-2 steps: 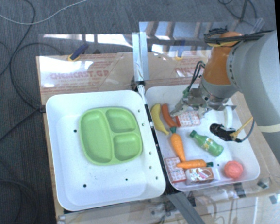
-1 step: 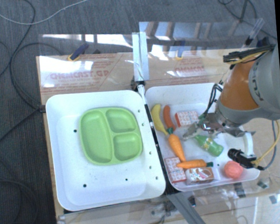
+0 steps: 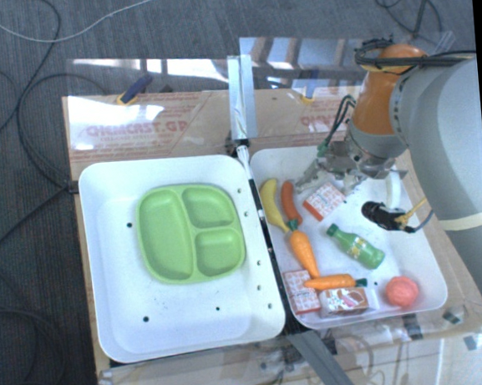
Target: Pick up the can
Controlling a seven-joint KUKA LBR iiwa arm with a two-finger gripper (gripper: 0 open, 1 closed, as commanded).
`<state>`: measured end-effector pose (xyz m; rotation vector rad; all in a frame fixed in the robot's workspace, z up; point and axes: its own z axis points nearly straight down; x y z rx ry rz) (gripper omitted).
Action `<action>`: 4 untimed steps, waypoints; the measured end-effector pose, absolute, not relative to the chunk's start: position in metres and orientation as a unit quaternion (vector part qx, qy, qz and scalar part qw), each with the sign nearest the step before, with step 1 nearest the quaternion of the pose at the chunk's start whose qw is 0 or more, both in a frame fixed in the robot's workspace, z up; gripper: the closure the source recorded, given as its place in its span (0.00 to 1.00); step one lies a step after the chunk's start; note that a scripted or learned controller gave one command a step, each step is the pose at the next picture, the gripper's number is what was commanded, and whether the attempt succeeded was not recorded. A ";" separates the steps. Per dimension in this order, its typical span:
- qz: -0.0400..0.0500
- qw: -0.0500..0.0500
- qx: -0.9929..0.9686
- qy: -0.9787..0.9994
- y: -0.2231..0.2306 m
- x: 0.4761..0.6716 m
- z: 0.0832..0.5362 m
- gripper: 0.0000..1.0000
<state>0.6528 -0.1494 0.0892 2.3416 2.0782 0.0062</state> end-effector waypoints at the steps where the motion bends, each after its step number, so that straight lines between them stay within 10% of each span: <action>1: 0.001 0.004 0.751 0.661 -0.105 0.600 0.090 0.00; 2: 0.003 0.007 0.751 0.660 -0.100 0.565 0.091 0.00; 4: -0.001 0.000 0.760 0.650 -0.140 0.605 0.167 0.00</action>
